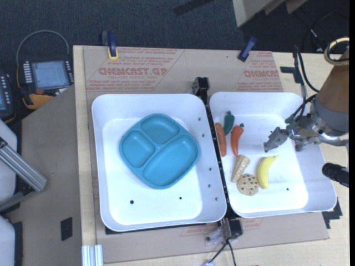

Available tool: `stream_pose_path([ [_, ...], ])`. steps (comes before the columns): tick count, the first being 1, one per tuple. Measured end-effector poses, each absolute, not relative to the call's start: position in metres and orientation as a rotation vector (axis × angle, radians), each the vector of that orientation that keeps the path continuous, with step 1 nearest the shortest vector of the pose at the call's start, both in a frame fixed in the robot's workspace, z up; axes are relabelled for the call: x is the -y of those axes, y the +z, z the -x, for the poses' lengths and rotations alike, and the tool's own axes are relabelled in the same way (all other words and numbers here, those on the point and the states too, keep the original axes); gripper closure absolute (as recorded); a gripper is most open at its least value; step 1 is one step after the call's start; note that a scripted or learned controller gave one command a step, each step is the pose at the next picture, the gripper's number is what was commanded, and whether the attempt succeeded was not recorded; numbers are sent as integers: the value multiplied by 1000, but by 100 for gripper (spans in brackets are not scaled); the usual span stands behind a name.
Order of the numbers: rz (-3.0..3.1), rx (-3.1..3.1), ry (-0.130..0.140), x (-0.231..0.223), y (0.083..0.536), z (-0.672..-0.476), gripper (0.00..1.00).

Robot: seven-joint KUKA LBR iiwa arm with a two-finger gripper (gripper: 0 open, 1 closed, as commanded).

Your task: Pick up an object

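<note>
In the right bin [310,204] lie two orange carrots [221,138] [237,138] with green tops, a tan bread piece [240,167], a round cookie [248,184] and a yellow banana [265,171]. My gripper [287,141] hangs over the middle right of this bin, just above and to the right of the banana. Its fingers [274,139] stand open with nothing between them. The grey arm with its orange band [336,90] comes in from the right.
The left bin [105,148] holds a blue divided plate [160,149]. A black divider with clamps [201,85] runs between the bins. A cable [301,71] hangs beside the arm at the right bin's far corner.
</note>
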State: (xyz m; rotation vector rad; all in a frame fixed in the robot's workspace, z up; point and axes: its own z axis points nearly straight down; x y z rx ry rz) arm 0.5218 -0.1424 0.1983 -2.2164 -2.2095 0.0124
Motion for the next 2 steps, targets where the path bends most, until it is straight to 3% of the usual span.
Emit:
stream_pose_path([
  [1,2221,2221,0,142,205,-525,0],
  [2,2218,2215,5,147,160,-521,0],
])
